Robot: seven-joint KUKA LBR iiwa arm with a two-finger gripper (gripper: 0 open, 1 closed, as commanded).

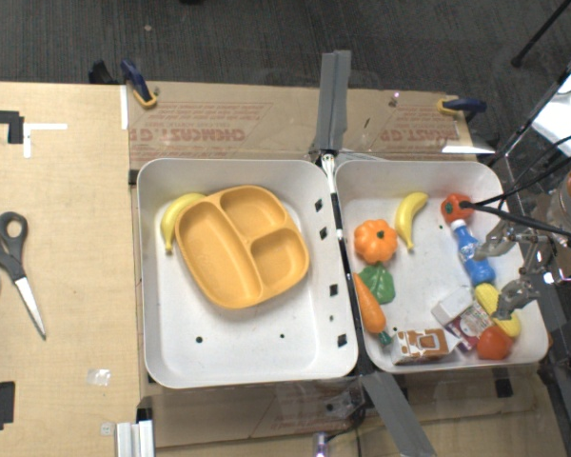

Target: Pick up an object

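The gripper (507, 272) is hovering over the right bin (428, 184) at about 3 o'clock, its 2 fingers spread apart with nothing between them. A blue bottle (475, 261) is lying just beneath it, with a yellow object (492, 300) at 5 o'clock of that. A pumpkin (375, 241) and small banana (411, 216) are sitting mid-bin. The left bin (171, 350) is holding an orange divided plate (243, 246) with a banana (174, 219) touching its 9 o'clock edge.
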